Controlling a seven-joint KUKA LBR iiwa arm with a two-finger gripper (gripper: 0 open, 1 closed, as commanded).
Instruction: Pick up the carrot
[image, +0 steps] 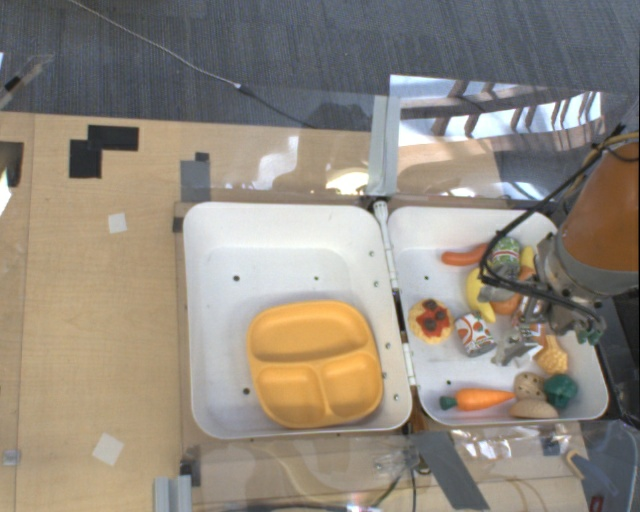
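Over the right bin (432, 232), at three o'clock: gripper (520, 340) hovering low, grip unreadable. Carrot (478, 400) lying free at six o'clock, near the front wall. Approach stage yet; next, shifting toward six, descending, closing.

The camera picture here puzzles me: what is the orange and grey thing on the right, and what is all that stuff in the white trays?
You are looking down at a slant from one fixed camera above a wooden bench. The orange and grey shape is a robot arm reaching in from the right; its gripper hangs low over the right bin. That bin holds toy food: a carrot near the front edge, a second orange piece near the back, a small pizza-like round, a banana and other small pieces. The left bin holds a yellow divided plate. I cannot tell whether the gripper holds anything; the carrot lies apart from it.
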